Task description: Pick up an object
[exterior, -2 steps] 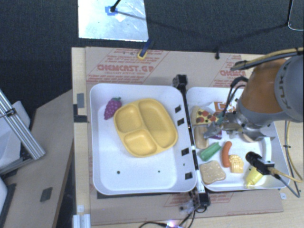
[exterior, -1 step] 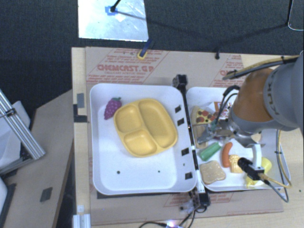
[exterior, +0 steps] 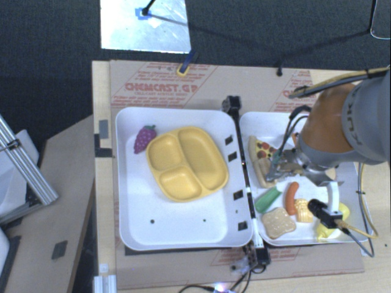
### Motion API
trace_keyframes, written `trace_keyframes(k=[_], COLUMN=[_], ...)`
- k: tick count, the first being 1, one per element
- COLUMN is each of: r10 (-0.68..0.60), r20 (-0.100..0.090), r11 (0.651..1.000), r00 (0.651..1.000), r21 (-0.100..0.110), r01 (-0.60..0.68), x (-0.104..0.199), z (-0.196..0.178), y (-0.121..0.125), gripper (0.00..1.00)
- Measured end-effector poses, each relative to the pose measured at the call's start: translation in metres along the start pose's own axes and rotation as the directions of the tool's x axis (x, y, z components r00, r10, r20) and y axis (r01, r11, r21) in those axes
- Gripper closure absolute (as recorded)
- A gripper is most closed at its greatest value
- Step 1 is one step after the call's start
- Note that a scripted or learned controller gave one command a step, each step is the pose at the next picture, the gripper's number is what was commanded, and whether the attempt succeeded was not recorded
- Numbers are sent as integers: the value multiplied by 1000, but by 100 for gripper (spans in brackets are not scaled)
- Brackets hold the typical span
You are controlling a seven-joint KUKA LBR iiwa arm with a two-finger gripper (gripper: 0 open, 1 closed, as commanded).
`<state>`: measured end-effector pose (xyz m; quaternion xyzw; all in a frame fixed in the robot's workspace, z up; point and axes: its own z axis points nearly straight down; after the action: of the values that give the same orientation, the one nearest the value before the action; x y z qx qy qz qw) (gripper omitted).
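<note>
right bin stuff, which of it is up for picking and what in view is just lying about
Up for picking, in the right bin:
pizza slice
green piece
sausage
toast
claw, low over the pizza slice

Lying about:
yellow tray in the left bin
grapes beside the tray
foil sheet behind the bins

Slanted overhead view of both bins [exterior: 183, 240]

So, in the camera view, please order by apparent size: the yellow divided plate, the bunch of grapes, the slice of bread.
1. Yellow divided plate, clearly largest.
2. Slice of bread.
3. Bunch of grapes, only slightly smaller than the bread.
</note>
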<state>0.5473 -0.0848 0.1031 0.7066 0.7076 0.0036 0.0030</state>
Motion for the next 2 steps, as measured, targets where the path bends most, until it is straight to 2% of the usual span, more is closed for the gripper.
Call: trace_keyframes(k=[2], r10=[-3], r20=[2], r11=[1000], r00=[1000], r21=[3], r01=[3], x=[-3], z=[-117], y=[2], gripper=[100])
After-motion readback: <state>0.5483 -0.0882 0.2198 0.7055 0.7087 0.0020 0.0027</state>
